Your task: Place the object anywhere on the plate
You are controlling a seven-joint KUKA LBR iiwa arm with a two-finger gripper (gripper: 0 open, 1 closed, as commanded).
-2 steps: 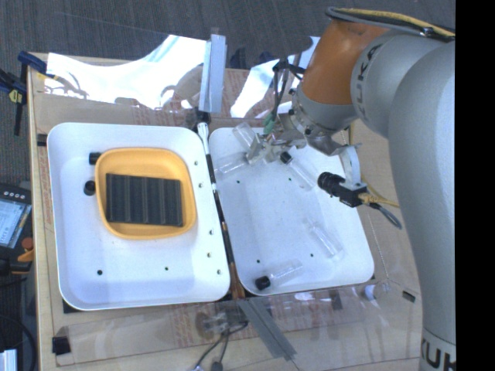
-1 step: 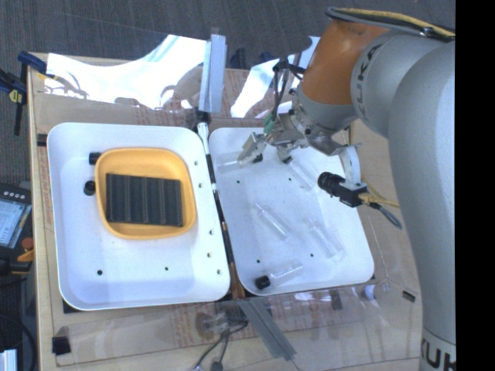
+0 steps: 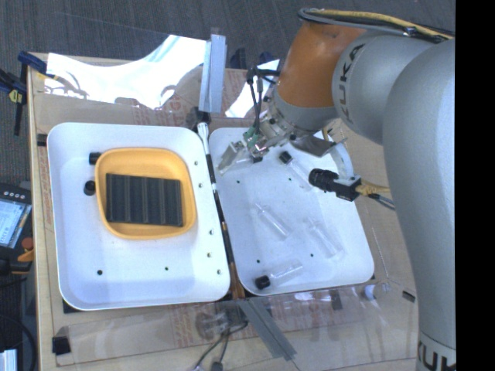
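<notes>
1. Locate the gripper (image 3: 246, 150). It sits low over the far left corner of the right bin (image 3: 363, 265), just beside the wall that this bin shares with the left bin (image 3: 69, 284). The wrist hardware above blocks the view of the tool, so you cannot tell whether it is spread, pressed together, or pinching anything. Do not assume a hold.

2. Locate the plate (image 3: 143, 158). It is the yellow dish in the left bin, with a dark ridged insert (image 3: 145, 199) at its centre. It lies to the view's left of the gripper, across the two adjoining bin walls.

3. Locate the object. The likely candidates are the clear pieces (image 3: 272, 219) scattered on the floor of the right bin. They are faint against the white surface. The nearest one lies toward the view's lower right of the gripper, with its long axis running diagonally from upper left to lower right. A small black piece (image 3: 263, 282) rests near the front wall of the same bin.

4. Judge the coming move on this relation: object and plate lie on opposite sides of the tool. If nothing is held, the arm probably needs to travel away from the plate first, align across the piece's diagonal axis, and only then cross the walls leftward.
</notes>
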